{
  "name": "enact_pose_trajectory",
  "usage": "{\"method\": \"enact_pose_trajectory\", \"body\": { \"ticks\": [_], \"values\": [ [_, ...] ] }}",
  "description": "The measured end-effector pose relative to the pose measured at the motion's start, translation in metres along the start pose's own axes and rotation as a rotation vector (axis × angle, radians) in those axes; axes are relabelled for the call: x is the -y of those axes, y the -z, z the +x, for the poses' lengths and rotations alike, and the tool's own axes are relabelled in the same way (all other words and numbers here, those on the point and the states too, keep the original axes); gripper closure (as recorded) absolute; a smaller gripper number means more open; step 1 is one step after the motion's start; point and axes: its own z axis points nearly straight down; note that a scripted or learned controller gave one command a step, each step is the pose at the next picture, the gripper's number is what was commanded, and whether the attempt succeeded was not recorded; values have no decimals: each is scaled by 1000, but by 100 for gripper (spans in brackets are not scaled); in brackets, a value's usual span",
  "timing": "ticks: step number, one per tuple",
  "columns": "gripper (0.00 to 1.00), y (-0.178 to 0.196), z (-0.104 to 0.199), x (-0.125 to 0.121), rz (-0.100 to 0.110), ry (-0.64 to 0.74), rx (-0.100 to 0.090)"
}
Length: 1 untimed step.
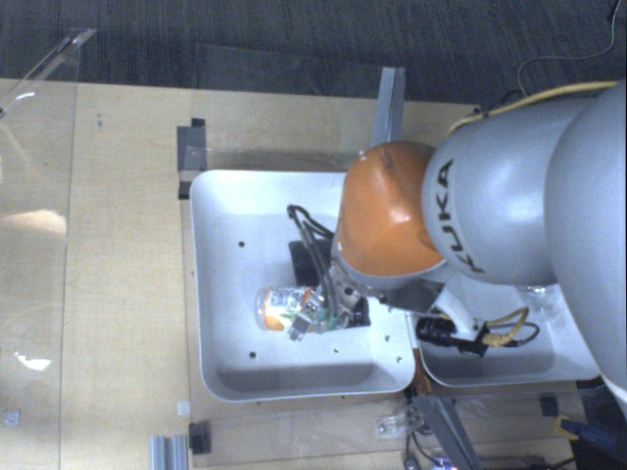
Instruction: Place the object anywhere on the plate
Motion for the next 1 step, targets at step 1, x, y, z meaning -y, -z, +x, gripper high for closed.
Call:
{"method": "enact_pose_trajectory", "body": {
  "ticks": [1],
  "values": [
    [100, -68, -6, -17, -24, -66, 17]
  ]
}}
